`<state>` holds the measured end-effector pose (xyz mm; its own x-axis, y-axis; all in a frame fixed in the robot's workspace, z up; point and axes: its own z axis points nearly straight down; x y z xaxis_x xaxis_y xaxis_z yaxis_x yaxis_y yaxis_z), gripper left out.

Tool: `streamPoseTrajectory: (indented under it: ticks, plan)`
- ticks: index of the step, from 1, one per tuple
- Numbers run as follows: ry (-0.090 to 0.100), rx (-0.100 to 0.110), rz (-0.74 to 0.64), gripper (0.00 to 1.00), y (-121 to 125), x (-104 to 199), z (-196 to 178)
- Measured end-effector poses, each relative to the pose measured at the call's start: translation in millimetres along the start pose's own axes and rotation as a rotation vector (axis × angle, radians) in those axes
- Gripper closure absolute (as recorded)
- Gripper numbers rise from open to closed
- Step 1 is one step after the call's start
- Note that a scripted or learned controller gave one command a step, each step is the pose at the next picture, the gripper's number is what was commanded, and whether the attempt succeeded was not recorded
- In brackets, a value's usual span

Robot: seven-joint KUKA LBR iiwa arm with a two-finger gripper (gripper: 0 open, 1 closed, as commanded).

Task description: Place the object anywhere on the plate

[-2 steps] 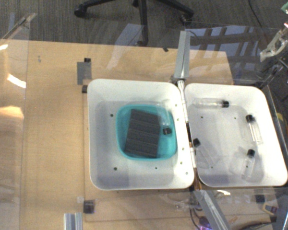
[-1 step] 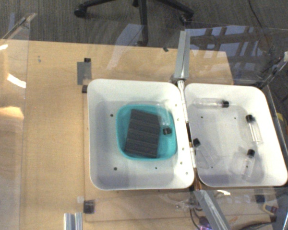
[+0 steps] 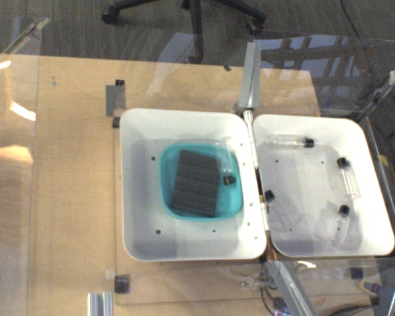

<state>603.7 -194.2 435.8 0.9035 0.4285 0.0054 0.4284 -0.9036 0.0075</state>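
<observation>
Pincer: whether it is wide, narrow or holding anything cannot be told here, so places below are given against the bins and the plate.
Left bin: shallow white plastic bin [image 3: 135, 196] on the pale wooden bench [image 3: 66, 196], touching its twin along the middle seam.
Plate: round teal plate [image 3: 166, 176] lying flat in the middle of the left bin.
Object: dark grey ribbed rectangular block [image 3: 196, 184], lying flat on the plate with its long side running slightly aslant, fully inside the rim.
Small item on the plate: clear vial with a black cap [image 3: 228, 178], just beside the block's right edge, at the plate's right side.
Right bin: second shallow white plastic bin [image 3: 375, 196].
Right bin contents: clear black-capped tubes, well apart from each other; one near the far wall [image 3: 293, 141], one by the right wall [image 3: 348, 178], one toward the near right corner [image 3: 340, 221], and a black cap [image 3: 268, 195] close to the seam.
</observation>
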Motion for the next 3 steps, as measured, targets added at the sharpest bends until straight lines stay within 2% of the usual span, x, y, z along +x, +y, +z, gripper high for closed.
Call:
streamPoseTrajectory:
  ticks: [1,3]
  plan:
    - [0.001,-0.001,0.083,0.00,22.5,25.1,0.0]
    - [0.001,0.000,0.083,0.00,22.3,25.2,0.1]
